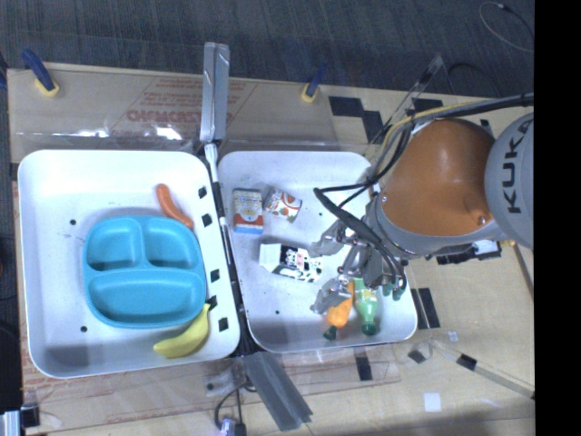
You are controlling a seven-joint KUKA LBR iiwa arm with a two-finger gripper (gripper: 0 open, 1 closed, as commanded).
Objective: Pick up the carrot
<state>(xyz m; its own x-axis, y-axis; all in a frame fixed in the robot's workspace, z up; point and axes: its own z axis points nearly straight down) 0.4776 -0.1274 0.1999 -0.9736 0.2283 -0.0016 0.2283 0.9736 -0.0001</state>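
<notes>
Orange carrot (339, 314) lies on floor of right bin (272, 339), near front wall, touching green bottle (367, 309). Gripper (338, 291) just behind carrot, over it; open/shut: can't tell. Not lifted yet. Grasp + lift judged left.

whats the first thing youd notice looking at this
The big grey and orange arm reaching in from the right, its pincer down in the right bin just above the carrot, with a green bottle beside it. Next, the bright blue divided tray in the left bin, a banana at its near corner.
</notes>
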